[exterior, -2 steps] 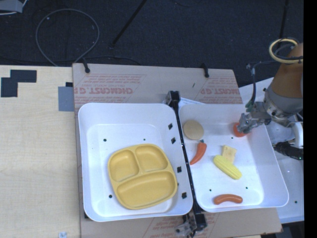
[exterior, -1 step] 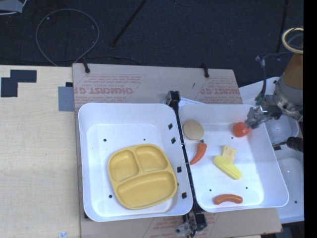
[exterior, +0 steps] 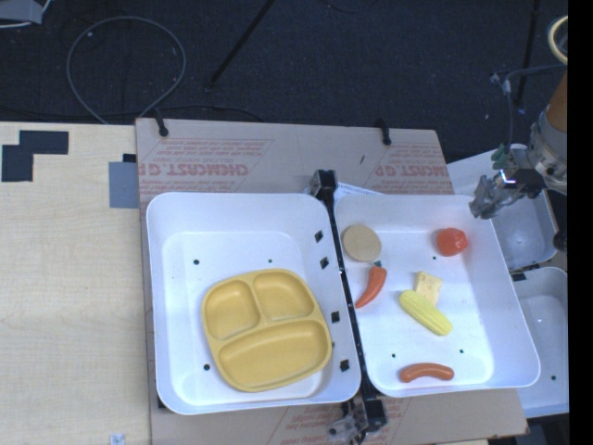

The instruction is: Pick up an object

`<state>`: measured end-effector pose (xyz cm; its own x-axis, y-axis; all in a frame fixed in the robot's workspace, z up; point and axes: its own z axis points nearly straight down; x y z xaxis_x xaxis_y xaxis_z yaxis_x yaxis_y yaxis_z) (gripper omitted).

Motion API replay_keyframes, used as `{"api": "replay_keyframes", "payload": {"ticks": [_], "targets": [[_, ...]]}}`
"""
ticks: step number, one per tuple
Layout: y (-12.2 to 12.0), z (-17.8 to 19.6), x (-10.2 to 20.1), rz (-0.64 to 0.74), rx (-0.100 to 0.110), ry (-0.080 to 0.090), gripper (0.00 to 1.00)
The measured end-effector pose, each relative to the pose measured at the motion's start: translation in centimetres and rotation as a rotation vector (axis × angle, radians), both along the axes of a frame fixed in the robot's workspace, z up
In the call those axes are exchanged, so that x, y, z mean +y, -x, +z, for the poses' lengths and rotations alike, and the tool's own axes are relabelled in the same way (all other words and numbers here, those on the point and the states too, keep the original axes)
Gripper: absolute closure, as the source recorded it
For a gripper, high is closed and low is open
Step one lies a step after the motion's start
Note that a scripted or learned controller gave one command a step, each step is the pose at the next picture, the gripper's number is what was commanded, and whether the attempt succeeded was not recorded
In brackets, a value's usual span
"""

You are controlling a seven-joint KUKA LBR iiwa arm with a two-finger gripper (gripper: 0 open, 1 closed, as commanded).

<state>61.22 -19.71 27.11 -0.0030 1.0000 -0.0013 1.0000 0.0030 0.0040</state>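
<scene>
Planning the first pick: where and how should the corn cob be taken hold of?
Grip the corn cob across its middle, coming straight down. It lies flat and slanted, so turn the fingers crosswise to its length. Its upper end lies right by the cheese wedge; mid-body likely leaves more room.

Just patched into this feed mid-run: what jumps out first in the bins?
The yellow divided tray dominates the left bin. The right bin holds scattered toy foods: a red tomato, corn cob, orange-red chili pepper and sausage. The gripper hovers by that bin's upper right corner.
</scene>
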Motion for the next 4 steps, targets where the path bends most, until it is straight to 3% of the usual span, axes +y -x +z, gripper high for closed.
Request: {"api": "replay_keyframes", "payload": {"ticks": [4], "targets": [[6.3,-3.8,18.3,0.000,0.011,-0.003,1.00]]}}
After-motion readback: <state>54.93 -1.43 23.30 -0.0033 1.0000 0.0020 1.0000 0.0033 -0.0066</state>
